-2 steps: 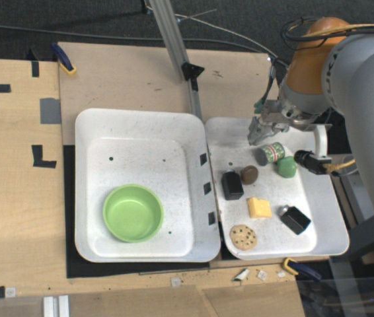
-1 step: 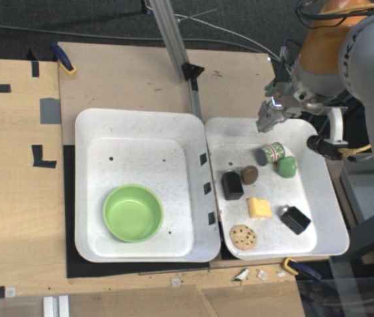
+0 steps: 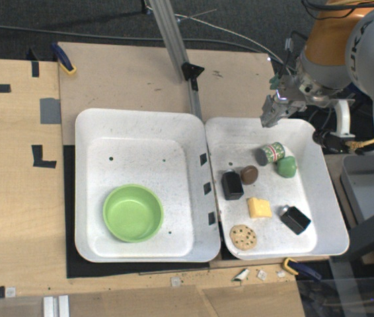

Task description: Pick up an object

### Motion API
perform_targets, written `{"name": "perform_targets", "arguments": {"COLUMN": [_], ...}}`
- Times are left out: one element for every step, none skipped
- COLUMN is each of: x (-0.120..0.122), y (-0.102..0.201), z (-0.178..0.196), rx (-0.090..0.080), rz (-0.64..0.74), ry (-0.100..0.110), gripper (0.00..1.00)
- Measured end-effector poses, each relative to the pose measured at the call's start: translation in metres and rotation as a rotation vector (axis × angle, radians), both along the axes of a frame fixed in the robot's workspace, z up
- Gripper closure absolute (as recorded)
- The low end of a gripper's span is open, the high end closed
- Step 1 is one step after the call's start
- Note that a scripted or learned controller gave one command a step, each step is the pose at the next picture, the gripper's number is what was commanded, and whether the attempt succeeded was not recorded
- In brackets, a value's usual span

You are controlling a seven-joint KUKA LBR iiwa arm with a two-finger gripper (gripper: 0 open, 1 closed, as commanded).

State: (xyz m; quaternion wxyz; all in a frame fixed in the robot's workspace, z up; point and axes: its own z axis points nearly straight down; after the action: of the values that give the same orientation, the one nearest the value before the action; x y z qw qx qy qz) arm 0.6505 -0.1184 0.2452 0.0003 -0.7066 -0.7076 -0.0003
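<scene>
The right bin (image 3: 306, 132) holds several small objects: a green-labelled can (image 3: 271, 153) on its side, a green ball (image 3: 287, 167), a brown round piece (image 3: 249, 174), a black block (image 3: 232, 185), a yellow wedge (image 3: 260, 208), a second black block (image 3: 295, 219) and a cookie (image 3: 243, 237). My gripper (image 3: 271, 114) hangs over the bin's far edge, above and behind the can, apart from every object. Nothing shows between its fingers.
The left bin (image 3: 94, 131) holds a green bowl (image 3: 133, 212). A slanted metal pole (image 3: 174, 38) crosses above the seam between the bins. Yellow clamps sit at the bench's far left (image 3: 65, 59) and near right (image 3: 299, 268).
</scene>
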Motion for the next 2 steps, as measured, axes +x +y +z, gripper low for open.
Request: {"name": "perform_targets", "arguments": {"x": [-0.017, -0.029], "y": [0.054, 0.103], "z": [-0.015, -0.007], "rx": [0.001, 0.003], "rz": [0.003, 0.005], "ry": [0.006, 0.006], "gripper": [1.0, 1.0]}}
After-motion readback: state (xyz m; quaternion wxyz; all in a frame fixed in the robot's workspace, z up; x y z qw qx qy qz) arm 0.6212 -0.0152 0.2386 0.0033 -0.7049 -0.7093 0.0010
